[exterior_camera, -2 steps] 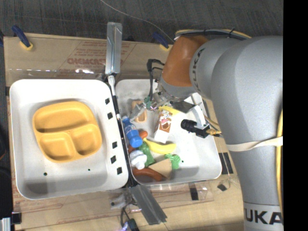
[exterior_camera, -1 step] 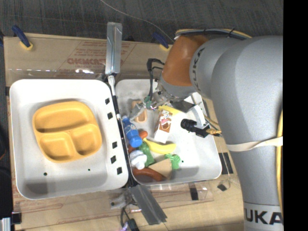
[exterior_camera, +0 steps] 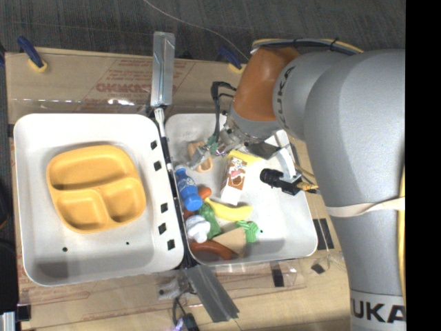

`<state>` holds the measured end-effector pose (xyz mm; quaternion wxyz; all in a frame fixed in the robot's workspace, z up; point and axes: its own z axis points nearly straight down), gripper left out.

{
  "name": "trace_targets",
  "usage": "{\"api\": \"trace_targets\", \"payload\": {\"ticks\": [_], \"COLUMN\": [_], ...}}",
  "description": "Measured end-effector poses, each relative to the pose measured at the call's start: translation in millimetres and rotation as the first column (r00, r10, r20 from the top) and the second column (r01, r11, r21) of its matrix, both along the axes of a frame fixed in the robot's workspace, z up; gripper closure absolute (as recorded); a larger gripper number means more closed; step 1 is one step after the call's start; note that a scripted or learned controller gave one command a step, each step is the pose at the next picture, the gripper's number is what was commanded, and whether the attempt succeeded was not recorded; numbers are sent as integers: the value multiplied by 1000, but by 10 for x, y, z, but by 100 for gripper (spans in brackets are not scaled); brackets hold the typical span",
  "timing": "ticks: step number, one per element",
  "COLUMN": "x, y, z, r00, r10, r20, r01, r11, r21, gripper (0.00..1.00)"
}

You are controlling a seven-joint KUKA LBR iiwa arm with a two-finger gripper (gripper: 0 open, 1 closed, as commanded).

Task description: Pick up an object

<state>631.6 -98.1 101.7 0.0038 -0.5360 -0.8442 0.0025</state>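
The right bin [exterior_camera: 296, 234] holds a pile of small objects. Among them are a white and yellow carton [exterior_camera: 236, 176], a yellow banana [exterior_camera: 230, 211], a blue bottle [exterior_camera: 185, 187], a small orange ball [exterior_camera: 204, 193], a green and white toy [exterior_camera: 199, 225] and a brown item [exterior_camera: 213, 250]. My gripper [exterior_camera: 213, 148] reaches down at the back left of this bin, just above a tan object [exterior_camera: 202, 163] near the carton. The wrist and its fittings hide the fingertips.
The left bin [exterior_camera: 41, 254] contains a yellow divided tray [exterior_camera: 96, 186]. A metal divider [exterior_camera: 163, 67] runs between the bins. The big grey arm [exterior_camera: 351, 116] with its orange band [exterior_camera: 260, 88] covers the right side of the bench.
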Motion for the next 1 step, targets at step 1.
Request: {"api": "trace_targets", "payload": {"ticks": [1], "x": [176], "y": [916], "z": [916], "r00": [998], "r10": [-65], "r20": [11], "r01": [65], "r11": [998], "r21": [2], "gripper": [100]}}
